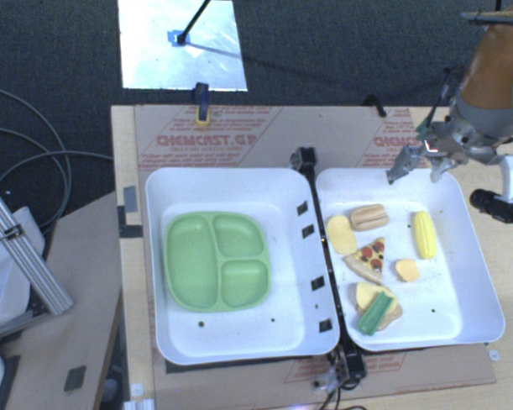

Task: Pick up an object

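Note:
The right white bin [470, 318] holds toy food: a hot dog bun [368, 215], a yellow corn cob [424, 234], a pale yellow chip-like piece [341, 236], a pizza slice [368, 260], a small orange-yellow chunk [407, 270], and a sandwich with a green strip [377, 308]. My gripper [420, 166] hangs over the bin's far edge, above and behind the food. Its two grey fingers [400, 167] are spread apart with nothing between them.
The left white bin [180, 186] carries a green divided plate [216, 260]. A black hinge strip [318, 240] runs between the bins. Cardboard [237, 137] lies under both. A yellow-blue clamp [202, 105] sits at the back, and a metal frame [23, 250] stands at the left.

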Robot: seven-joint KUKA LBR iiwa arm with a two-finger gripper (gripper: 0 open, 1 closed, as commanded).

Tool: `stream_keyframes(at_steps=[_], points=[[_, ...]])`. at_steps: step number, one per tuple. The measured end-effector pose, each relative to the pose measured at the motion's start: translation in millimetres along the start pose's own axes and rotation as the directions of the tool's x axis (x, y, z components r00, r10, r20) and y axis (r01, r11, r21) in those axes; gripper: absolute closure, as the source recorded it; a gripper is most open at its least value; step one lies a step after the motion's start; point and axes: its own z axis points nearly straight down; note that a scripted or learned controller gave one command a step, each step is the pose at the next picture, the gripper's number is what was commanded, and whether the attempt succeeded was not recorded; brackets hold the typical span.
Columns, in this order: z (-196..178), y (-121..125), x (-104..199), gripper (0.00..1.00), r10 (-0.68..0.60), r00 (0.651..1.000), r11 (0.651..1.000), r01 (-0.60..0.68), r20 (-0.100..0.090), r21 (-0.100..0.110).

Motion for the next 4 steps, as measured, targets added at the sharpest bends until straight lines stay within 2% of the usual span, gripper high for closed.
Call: stream_keyframes(at_steps=[1, 2, 3, 4], points=[[128, -21, 41, 0.00, -0.004, 1.000, 1.000, 0.004, -0.004, 0.010], [145, -66, 51, 0.00, 0.003, 1.000, 1.000, -0.003, 0.002, -0.004], [133, -63, 51, 1.00, 0.003, 1.000, 1.000, -0.003, 0.002, -0.008], [-13, -117, 98, 1.00, -0.006, 1.000, 1.000, 0.006, -0.002, -0.010]])
